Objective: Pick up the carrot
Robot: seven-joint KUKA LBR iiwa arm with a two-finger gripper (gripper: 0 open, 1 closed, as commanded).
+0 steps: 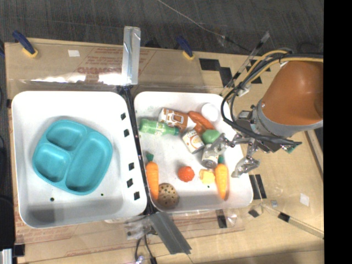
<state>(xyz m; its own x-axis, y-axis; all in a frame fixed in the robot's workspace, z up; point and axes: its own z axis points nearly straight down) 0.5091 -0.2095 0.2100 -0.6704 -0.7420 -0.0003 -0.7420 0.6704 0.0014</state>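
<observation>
Two carrots lie in the right bin. One carrot is by the bin's right wall, orange with a green top pointing away from me. The other carrot rests along the left wall near the front. My gripper hangs low over the right-hand carrot's green end. It is open, one finger to the left of the green top and the other to the right near the bin wall. The carrot still rests on the bin floor, nothing squeezing it.
Around it lie a yellow block, a red tomato, a brown ball, a small can, a green bottle, a carton and an orange-red piece. The left bin holds a teal divided plate.
</observation>
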